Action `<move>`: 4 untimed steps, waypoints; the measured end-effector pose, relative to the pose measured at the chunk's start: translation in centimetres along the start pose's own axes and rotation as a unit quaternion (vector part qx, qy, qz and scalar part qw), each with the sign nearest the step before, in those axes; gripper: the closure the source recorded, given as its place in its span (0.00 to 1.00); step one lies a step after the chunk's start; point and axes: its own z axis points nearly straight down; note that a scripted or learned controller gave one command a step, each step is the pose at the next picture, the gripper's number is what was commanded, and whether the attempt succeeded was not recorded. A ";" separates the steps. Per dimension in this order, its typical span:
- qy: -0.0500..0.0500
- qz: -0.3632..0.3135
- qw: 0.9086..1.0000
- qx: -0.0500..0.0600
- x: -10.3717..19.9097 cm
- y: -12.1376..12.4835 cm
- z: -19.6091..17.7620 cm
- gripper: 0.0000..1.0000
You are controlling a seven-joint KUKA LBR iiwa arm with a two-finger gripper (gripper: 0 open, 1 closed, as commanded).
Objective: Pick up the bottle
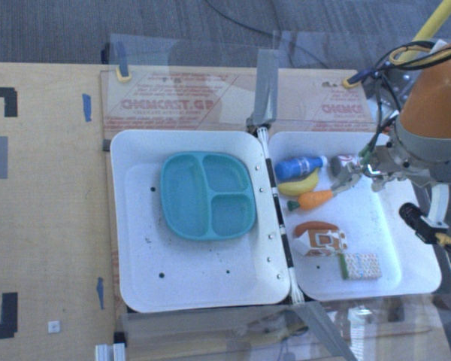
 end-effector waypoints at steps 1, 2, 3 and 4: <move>0.000 -0.016 1.000 0.000 1.0 4.1 5.5 0.00; 0.008 0.052 0.999 0.013 -0.4 8.7 9.6 0.00; -0.001 -0.014 1.000 -0.005 0.4 4.9 10.5 0.00; 0.001 0.028 1.000 0.001 1.2 1.4 9.7 0.00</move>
